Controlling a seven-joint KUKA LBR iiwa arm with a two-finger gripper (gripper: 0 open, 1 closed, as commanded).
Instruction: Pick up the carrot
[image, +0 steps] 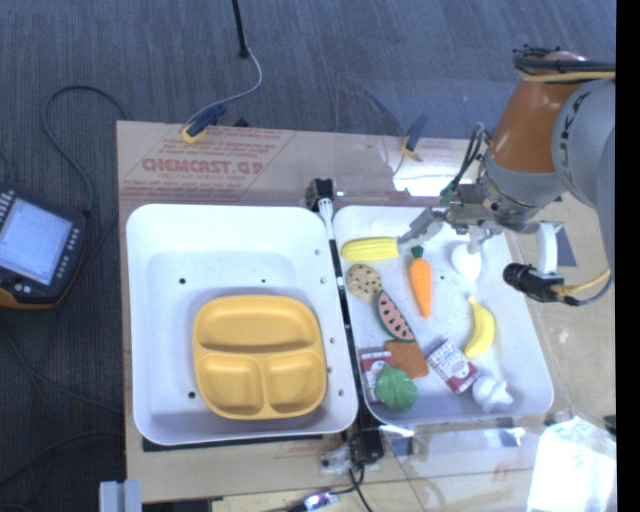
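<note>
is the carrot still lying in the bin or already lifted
Lying in the bin. The carrot rests flat on the right bin's floor, green top toward the gripper, which is just above and beside it, not around it.

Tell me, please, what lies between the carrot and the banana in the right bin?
Bare white bin floor separates the carrot from the banana in the camera view.

The brown board (210, 160) under the bins reads "CHEMCAST GP" in red.
</note>
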